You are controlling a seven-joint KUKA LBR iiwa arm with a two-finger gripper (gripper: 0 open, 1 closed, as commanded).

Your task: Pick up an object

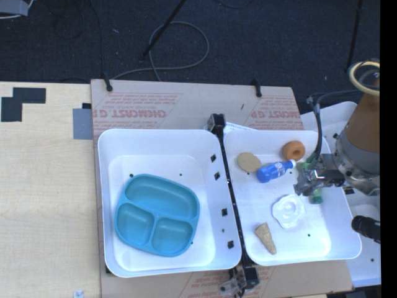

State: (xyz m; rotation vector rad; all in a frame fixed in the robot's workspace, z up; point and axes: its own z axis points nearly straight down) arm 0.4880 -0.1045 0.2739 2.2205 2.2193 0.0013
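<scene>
Roughly: right bin 5 objects | left bin 1 tray

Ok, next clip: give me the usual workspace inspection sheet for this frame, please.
Surface: two white bins side by side on cardboard; left bin, right bin.
Job's things: right bin holds a tan cookie-like piece, orange donut, blue bottle lying on its side, white fried-egg toy, and cone.
Clutter: blue divided plate in the left bin.
Grippers: gripper low over the right bin's right side, beside the bottle; finger state unclear.
Cables: loops on the dark floor behind the bench; one black cable near the arm.
Surroundings: pale wooden bench, dark carpet.
</scene>
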